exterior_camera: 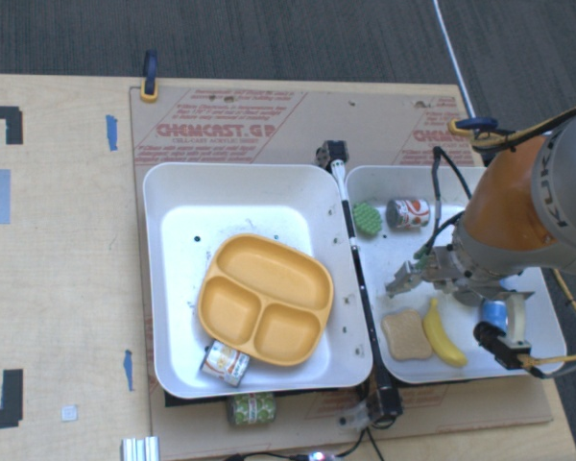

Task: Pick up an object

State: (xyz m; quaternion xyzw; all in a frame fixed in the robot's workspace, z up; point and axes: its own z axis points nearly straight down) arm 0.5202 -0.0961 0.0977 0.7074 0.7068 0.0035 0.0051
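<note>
My gripper [410,279] hangs low over the middle of the right bin [547,349], at the end of the grey arm with the orange band. Just below it lie a slice of bread [406,335] and a yellow banana [444,335]. A blue object [494,312] sits to the right, partly hidden by the wrist. At the far end of the bin are a green ball [368,220] and a small red and silver can [408,213]. Nothing visibly sits in the gripper.
The left bin [173,200] holds a yellow divided plate [266,299] and a small can [225,363] tucked at the plate's near edge. A green can [252,409] lies on the board in front of that bin. Black cables trail from the wrist along the right bin's rim.
</note>
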